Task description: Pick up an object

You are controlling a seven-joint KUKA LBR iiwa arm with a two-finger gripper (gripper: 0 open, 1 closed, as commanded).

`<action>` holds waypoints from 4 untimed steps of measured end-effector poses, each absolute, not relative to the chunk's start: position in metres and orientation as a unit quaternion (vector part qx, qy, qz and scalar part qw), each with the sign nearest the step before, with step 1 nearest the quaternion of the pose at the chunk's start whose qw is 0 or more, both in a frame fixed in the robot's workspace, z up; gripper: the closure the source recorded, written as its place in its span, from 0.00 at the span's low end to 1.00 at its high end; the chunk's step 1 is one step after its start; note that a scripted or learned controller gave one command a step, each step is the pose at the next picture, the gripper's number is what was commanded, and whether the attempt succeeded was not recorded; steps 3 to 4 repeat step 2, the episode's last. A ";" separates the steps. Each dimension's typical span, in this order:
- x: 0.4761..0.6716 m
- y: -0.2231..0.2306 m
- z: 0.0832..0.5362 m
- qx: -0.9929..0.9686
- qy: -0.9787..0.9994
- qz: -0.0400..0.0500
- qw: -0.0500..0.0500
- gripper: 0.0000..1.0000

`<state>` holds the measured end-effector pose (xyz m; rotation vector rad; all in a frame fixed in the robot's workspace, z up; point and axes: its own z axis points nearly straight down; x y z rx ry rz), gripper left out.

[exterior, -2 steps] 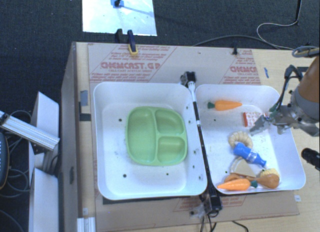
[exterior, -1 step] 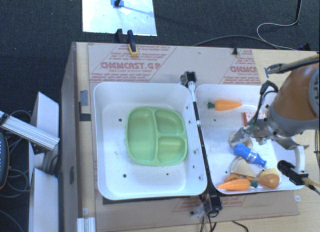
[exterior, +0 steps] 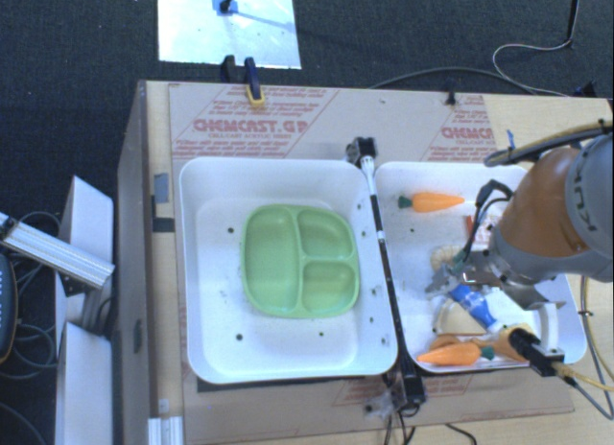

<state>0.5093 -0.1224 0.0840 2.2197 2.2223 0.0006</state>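
Nearest the lens, a toy carrot (exterior: 451, 354) lies lengthwise across the right bin (exterior: 413, 242), just below the end effector (exterior: 451, 280) (how far open I cannot tell); a blue object (exterior: 474, 305) sits just beside it.

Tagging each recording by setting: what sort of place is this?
Likely a robotics lab test bench: two white bins side by side on a bench, a grey and orange robot arm, loose cables on dark carpet.
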 end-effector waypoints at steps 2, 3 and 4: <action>0.502 -0.030 0.185 0.706 0.708 0.001 0.001 1.00; 0.502 -0.030 0.185 0.706 0.708 0.001 0.001 1.00; 0.502 -0.030 0.185 0.706 0.708 0.001 0.001 1.00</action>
